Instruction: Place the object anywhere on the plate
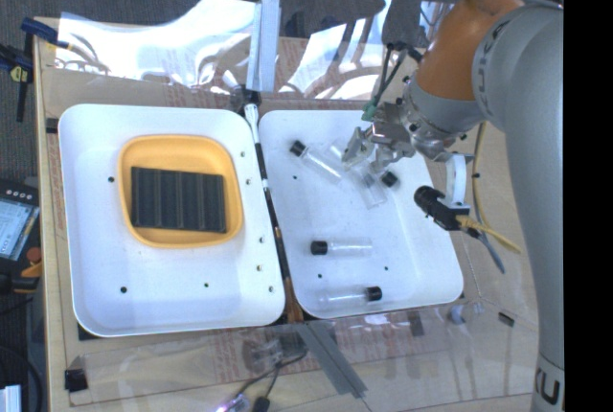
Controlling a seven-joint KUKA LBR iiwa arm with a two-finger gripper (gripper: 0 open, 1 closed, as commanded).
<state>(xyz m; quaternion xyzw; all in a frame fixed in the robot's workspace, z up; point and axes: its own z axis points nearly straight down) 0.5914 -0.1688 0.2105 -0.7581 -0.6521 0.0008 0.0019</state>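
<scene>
While the arm is reaching in from three o'clock over the right bin, the yellow plate is waiting in the left bin. The gripper is hovering at twelve o'clock among clear tubes, probably seeking one; its grip I cannot tell.

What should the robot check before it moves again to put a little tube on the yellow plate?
1. Yellow plastic plate with the dark ribbed insert sits in the left white bin: ok.
2. Clear plastic tubes with black caps lie in the right white bin: ok.
3. End effector is over the right bin, near the top tubes: ok.
4. A tube between its fingers: cannot tell.
5. Tube on the plate: not ok, none there yet.
</scene>
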